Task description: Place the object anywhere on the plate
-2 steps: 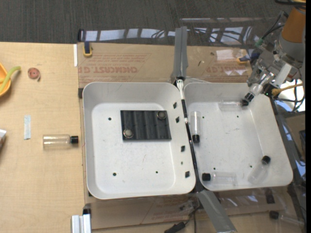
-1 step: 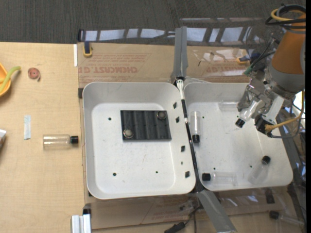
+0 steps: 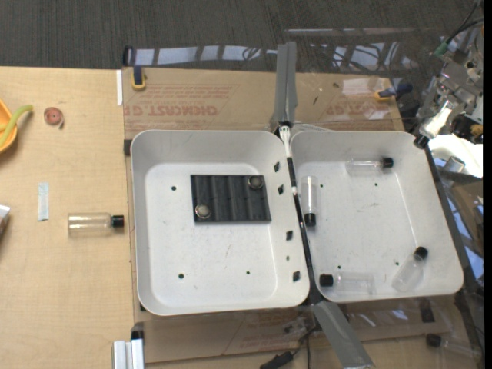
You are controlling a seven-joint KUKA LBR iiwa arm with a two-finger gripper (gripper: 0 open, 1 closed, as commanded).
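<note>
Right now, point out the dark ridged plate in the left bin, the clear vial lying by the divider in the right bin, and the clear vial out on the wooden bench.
dark ridged plate [image 3: 231,198], camera view, middle ridges
clear vial by the divider [image 3: 307,197], camera view, glass body
clear vial on the wooden bench [image 3: 91,222], camera view, glass body

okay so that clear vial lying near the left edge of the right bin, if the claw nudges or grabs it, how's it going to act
The vial lies on its side and looks round, so a nudge would probably roll it. Its clear, smooth wall may slip in a pinch. It looks thin and empty, so likely light, perhaps breakable if it is glass.
</note>
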